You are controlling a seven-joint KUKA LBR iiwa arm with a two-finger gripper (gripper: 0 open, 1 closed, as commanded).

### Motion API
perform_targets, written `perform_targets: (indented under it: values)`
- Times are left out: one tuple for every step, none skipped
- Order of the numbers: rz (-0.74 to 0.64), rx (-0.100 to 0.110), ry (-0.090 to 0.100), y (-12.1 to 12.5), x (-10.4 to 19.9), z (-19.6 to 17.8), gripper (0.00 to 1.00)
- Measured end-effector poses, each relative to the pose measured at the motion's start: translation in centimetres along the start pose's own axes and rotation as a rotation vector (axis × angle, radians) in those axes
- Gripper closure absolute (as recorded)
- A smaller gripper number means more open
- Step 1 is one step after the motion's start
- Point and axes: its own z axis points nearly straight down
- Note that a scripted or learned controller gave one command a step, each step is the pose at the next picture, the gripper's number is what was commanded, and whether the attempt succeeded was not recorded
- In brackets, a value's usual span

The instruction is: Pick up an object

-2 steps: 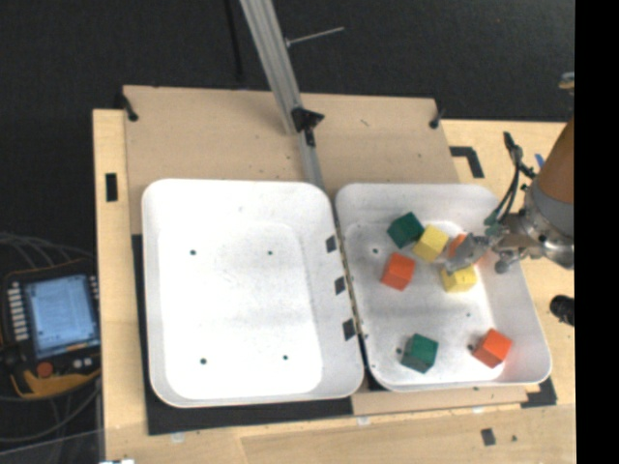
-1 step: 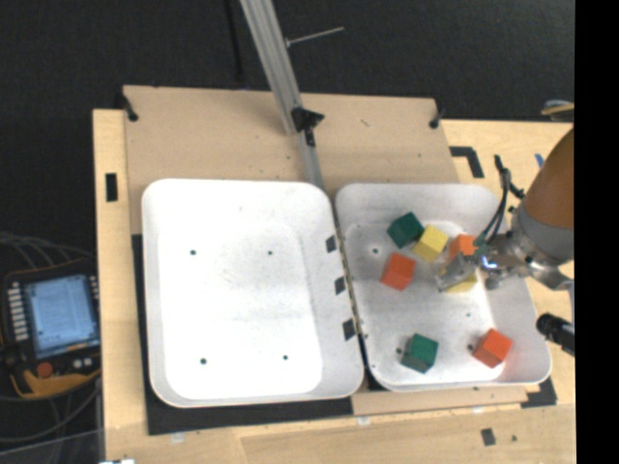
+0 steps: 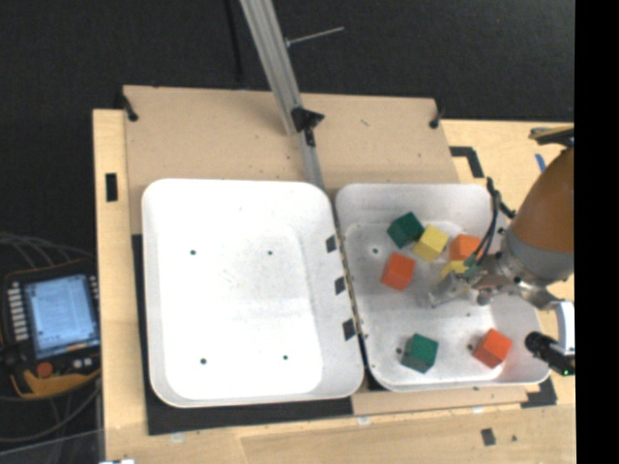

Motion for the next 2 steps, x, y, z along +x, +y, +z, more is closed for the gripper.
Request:
perform_targets:
  values:
    - [0.004, -0.01, 0.001, 0.3, 0.0, -1.4, 1.0]
    - [-0.002, -0.01, 0.0, 0.2, -0.1, -5.7, 1.0]
